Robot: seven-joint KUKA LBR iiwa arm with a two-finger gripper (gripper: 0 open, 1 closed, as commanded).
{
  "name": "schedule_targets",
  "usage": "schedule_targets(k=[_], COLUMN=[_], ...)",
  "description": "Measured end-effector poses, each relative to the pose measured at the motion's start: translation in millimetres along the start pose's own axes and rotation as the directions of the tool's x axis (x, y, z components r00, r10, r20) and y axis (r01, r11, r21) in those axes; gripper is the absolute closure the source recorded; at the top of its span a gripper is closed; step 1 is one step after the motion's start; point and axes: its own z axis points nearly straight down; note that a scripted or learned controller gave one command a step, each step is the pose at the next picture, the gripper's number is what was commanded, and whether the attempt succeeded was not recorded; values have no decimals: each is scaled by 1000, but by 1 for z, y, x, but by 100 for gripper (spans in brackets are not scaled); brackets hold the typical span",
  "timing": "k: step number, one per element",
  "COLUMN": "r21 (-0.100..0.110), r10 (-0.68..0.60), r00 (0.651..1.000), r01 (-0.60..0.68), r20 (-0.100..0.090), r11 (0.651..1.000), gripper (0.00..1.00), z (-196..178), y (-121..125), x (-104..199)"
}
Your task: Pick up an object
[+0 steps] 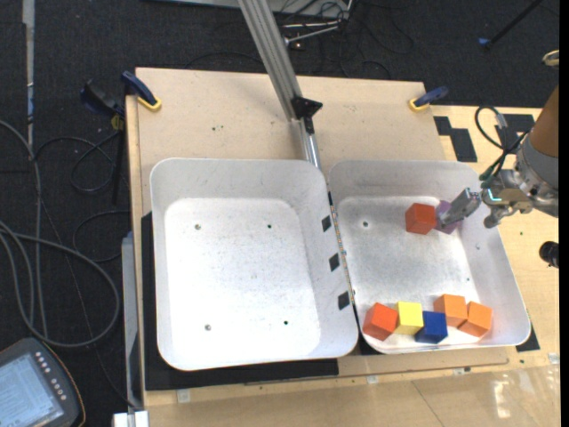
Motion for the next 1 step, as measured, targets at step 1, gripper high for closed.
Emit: schedule_targets(k=[1], r21=[-3], r10=[-1], r00=[1000], r01=[1], r20=[2], r11=[1000], gripper=[0], z=[-3], y=[1], x=[0])
